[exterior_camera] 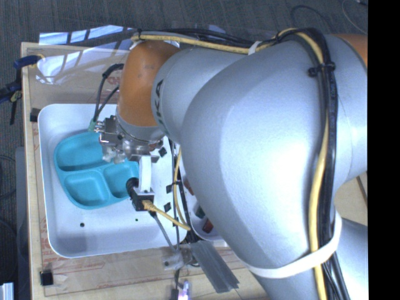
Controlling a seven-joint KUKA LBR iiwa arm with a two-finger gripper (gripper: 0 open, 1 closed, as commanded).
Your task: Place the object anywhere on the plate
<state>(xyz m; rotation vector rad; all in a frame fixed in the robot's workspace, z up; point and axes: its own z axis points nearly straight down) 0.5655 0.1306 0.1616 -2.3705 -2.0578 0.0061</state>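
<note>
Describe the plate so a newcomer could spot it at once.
Look in the left white bin, under the big grey arm. The plate lies against the bin's left side, partly hidden by the arm's wrist. It is the bright blue thing there, divided into compartments.

**Around the work area**

White bin (pixel 59 230) on a wooden bench (pixel 30 186), with a small dark dot on its floor. Clear plastic sheet (pixel 75 58) at the far bench edge, shiny with reflections. Dark grey carpet floor (pixel 94 5) beyond. Blue clamp (pixel 25 61) at the bench corner.
</note>
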